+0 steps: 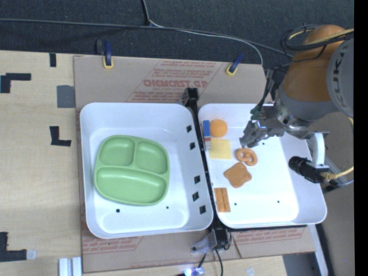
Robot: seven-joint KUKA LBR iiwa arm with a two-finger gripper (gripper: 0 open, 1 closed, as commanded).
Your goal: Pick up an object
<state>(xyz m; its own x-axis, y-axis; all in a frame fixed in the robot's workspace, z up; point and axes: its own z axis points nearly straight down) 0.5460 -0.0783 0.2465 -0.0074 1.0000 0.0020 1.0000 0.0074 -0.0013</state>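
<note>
1. Two white bins sit side by side on the surface [34, 154]. The left bin [92, 119] holds a green divided plate [132, 170]. The right bin [299, 209] has all the small stuff, so that's where any pick has to happen.

2. Right bin contents: an orange ball [218, 127] up at 11 o'clock in the bin, a blue piece [206, 129] touching the divider just at the ball's 9 o'clock, and a yellow square slice [219, 149] right below the ball at 6 o'clock. A pretzel [246, 156] lies at 3 o'clock from the slice, a brown bread-looking chunk [237, 175] at the pretzel's 7 o'clock, and an orange cracker bar [221, 199] at the bin's 7 o'clock near the divider.

3. The arm [313, 73] comes in from the 3 o'clock side, and the gripper [253, 137] hangs low over the bin, just at the pretzel's 12 o'clock. Looks lined up for the pretzel, which makes sense since it's got free space around it.

4. Fingers: honestly can't tell whether they're apart or together; the tips are a dark blur against the wrist from this angle. Nothing is visibly between them, so I'd say no grasp yet.

5. The pretzel lies flat on the bin floor, near the bread chunk, so a sloppy descent might nudge both.
</note>
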